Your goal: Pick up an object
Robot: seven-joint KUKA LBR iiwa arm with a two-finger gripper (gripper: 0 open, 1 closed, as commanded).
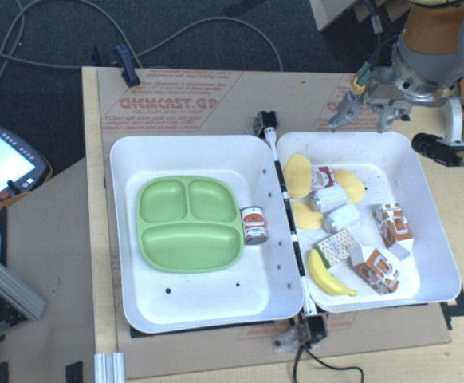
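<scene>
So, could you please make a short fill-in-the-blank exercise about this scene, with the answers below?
1. The green divided plate lies in the ____ bin.
2. The small can stands just to the ____ of the plate.
3. The banana lies in the ____ bin.
4. The gripper hovers above the right bin's ____ rim.

Answers: left; right; right; far

blue clamp [126, 64] on bench edge, lit tablet [5, 166] at left

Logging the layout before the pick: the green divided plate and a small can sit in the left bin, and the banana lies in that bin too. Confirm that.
One detail is off. The banana lies in the right bin, near its front left corner. The green divided plate and the small can do sit in the left bin, as the camera view shows.
</scene>
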